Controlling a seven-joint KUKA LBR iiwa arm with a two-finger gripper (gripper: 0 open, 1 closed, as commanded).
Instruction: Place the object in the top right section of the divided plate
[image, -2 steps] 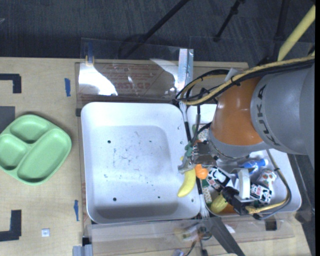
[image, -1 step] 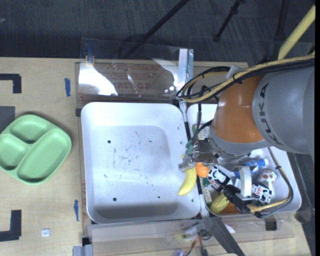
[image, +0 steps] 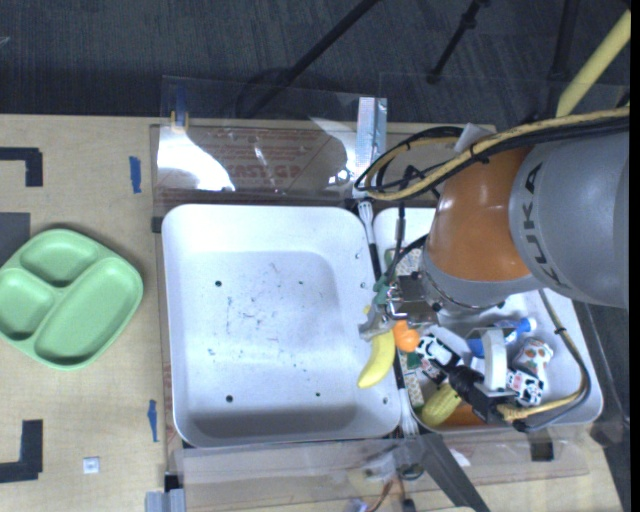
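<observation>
Divided plate (image: 68, 297), green and three-sectioned, lies at the left edge of the counter (image: 90, 170), well apart from both bins. Left bin (image: 265, 300) sits at the counter's middle; its floor is bare except along its right wall, where a yellow banana (image: 377, 362) hangs or leans just beside the rim. Gripper (image: 393, 318), at the end of the grey-and-orange arm (image: 500, 230), stands over the divide between the two bins, directly above the banana's upper end and an orange piece (image: 406, 337). Whether the gripper is released or clenched cannot be told, nor whether the banana is actually between its tips. Right bin (image: 575, 345), at the counter's right edge, carries a clutter of small toys.

Judged step: the pick, or the start of carry, with the banana the likely object. The next move calls for a secure lift clear of the bin wall, then a long traverse leftward across the left bin to the plate's top right section.
</observation>
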